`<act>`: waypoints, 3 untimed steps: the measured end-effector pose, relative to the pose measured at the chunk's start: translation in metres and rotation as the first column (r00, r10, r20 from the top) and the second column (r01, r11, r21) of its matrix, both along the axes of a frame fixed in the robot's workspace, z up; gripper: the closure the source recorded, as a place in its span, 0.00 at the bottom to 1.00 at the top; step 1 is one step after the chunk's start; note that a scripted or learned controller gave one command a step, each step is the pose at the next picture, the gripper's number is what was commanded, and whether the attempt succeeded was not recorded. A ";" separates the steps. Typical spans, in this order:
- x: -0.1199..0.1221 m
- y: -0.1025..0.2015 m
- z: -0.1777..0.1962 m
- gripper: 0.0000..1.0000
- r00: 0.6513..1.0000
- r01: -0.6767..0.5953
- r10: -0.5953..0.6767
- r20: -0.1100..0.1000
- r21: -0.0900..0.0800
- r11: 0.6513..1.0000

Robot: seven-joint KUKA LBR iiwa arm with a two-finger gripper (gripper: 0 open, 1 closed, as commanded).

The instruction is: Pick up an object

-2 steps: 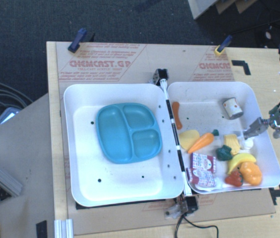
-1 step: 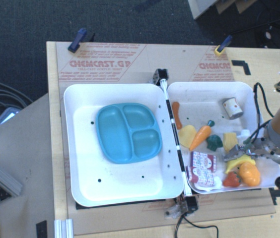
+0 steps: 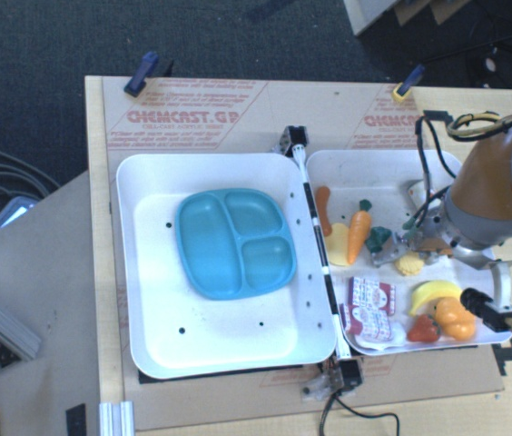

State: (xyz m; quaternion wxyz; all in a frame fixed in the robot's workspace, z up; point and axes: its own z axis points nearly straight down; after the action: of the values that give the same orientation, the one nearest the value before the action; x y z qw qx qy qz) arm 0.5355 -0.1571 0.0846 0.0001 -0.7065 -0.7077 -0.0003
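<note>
The right bin [image 3: 379,166] holds several toy foods. A carrot [image 3: 358,232] lies near the bin's middle, with a thin orange-red stick [image 3: 323,209] to its left and a pale yellow piece [image 3: 339,245] beside it. A dark green piece [image 3: 379,238] sits just right of the carrot. My gripper [image 3: 399,249] is low in the bin, between the green piece and a small cream-coloured piece [image 3: 410,264]. The grey and orange arm [image 3: 492,189] reaches in from the right and hides the bin's right side.
Near the right bin's front lie a pink-and-white snack packet [image 3: 369,305], a banana [image 3: 436,292], an orange fruit [image 3: 456,319] and a red piece [image 3: 424,331]. A blue divided plate [image 3: 235,242] sits in the left bin [image 3: 147,271]. Cables [image 3: 438,130] loop above the arm.
</note>
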 end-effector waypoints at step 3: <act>0.066 0.043 0.010 0.00 1.000 0.000 0.000 0.001 -0.001 1.000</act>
State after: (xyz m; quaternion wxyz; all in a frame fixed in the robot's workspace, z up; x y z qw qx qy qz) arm 0.6016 -0.1146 0.0945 -0.0005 -0.7064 -0.7078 -0.0001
